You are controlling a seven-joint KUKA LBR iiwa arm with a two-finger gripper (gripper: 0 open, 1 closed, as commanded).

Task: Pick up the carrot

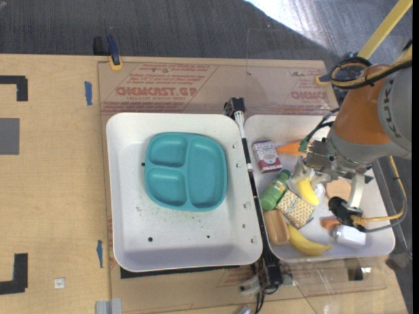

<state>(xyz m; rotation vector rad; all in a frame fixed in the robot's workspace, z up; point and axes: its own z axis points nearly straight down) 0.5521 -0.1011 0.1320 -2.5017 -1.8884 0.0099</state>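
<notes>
One arm [366,120] bent over right bin [386,237] | gripper [313,175] grip state unclear | carrot [289,148] near back edge | board reads "CHEMCAST"

Viewpoint: fixed above the bench, looking down at a slant.
Facing: far bench edge and dark floor at top of frame.
Range: mid-distance; both shallow white plastic bins [124,195] fit whole.
Claw reference: two-finger gripper [313,174] sits right of centre; left bin lies to its left.

Teal divided plate [186,171] in left bin [124,195], banana [308,243], green bottle [273,193], small pink carton [266,156]
</notes>
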